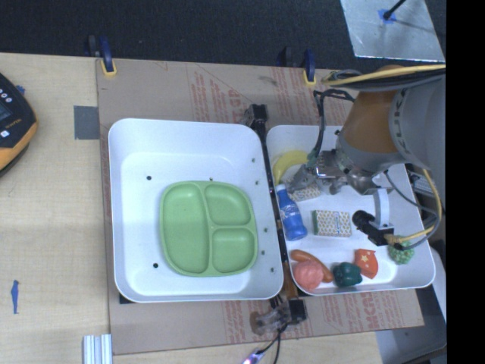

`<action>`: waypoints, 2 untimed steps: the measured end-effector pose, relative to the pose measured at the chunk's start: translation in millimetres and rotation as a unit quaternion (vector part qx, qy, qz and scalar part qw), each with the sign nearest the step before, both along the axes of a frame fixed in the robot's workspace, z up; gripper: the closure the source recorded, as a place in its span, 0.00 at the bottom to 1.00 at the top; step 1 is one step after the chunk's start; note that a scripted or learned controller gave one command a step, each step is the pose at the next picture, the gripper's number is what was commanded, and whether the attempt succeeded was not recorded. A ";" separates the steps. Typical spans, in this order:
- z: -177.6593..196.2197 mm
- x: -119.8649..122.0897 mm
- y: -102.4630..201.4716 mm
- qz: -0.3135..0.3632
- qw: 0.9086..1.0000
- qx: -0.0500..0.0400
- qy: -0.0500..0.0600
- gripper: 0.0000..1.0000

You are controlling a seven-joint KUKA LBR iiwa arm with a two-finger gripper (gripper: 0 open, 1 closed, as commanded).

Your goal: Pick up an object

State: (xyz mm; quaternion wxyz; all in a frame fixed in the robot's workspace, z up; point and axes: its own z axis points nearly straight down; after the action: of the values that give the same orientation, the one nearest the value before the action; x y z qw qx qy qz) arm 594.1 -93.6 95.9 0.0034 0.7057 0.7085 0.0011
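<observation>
Pincer [311,179] low in my right bin [409,279], beside the banana [289,161] and above the blue bottle [290,214] (its grip state I cannot tell), I judge myself mid-reach, needing next a centred descent on one object.

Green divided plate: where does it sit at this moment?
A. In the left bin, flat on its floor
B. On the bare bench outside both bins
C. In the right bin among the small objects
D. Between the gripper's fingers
A. The green divided plate lies flat in the left bin, while the blue bottle and other small items are in the right bin.
</observation>
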 end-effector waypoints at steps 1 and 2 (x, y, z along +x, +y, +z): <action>-4.0 -65.8 -1.2 0.000 1.000 0.001 0.004 0.00; -3.9 -3.5 -9.0 0.000 1.000 0.002 0.004 0.00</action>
State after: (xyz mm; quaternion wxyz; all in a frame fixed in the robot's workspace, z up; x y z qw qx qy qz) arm 590.6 -102.7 92.0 -0.0008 0.7059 0.7083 -0.0009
